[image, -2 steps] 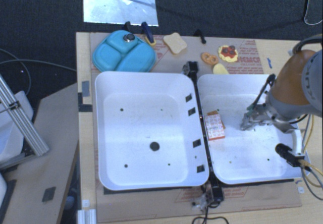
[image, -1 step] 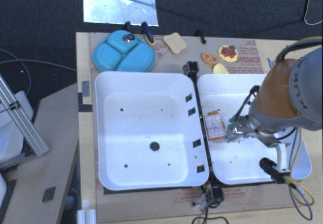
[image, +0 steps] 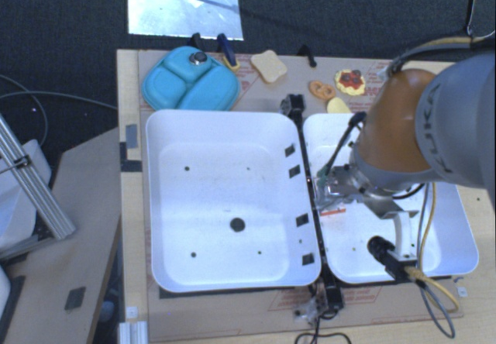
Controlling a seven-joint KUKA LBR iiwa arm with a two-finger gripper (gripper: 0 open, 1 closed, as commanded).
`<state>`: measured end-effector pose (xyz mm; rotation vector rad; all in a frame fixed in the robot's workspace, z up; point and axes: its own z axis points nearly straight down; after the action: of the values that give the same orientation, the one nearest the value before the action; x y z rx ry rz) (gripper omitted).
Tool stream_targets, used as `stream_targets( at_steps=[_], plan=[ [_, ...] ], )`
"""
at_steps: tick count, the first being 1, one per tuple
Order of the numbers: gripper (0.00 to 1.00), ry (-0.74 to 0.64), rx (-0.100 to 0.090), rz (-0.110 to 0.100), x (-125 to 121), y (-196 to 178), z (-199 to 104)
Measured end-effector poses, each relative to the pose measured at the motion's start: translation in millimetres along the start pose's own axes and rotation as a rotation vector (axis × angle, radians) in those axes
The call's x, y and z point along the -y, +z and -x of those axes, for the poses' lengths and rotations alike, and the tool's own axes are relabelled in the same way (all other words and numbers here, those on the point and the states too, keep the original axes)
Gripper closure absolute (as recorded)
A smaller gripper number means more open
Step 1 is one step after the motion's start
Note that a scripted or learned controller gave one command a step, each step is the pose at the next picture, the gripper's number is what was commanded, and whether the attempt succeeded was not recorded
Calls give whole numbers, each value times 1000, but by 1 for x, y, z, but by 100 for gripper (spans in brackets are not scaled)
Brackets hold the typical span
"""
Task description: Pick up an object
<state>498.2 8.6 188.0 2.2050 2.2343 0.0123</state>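
Small toy foods lie on the desk (image: pixel 132 180) behind the bins: a slice of toast (image: pixel 269 66), a pretzel (image: pixel 321 90), a round pastry with red topping (image: pixel 350 81) and a pale yellow piece (image: pixel 338 106) touching the right bin's (image: pixel 457 245) far rim. Left of them a blue divided plate (image: pixel 190 80) sits just behind the left bin (image: pixel 225 199). The hand (image: pixel 332 194) is low inside the right bin, close to its left wall; whether it is open, closed or gripping anything cannot be told, since the grey and orange arm (image: pixel 422 129) hides most of it. A small red-and-white scrap (image: pixel 333 211) shows just beneath it.
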Motion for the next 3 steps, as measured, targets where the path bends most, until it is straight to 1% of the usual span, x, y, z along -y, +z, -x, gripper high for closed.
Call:
stream_targets(
  at_steps=[1, 2, 3],
  plan=[
    [100, 2, 0, 15, -39, -211, -56],
    [100, 19, 7, -4, -78, -163, 45],
    [100, 4, 1, -10, -3, -150, -20]
  ],
)
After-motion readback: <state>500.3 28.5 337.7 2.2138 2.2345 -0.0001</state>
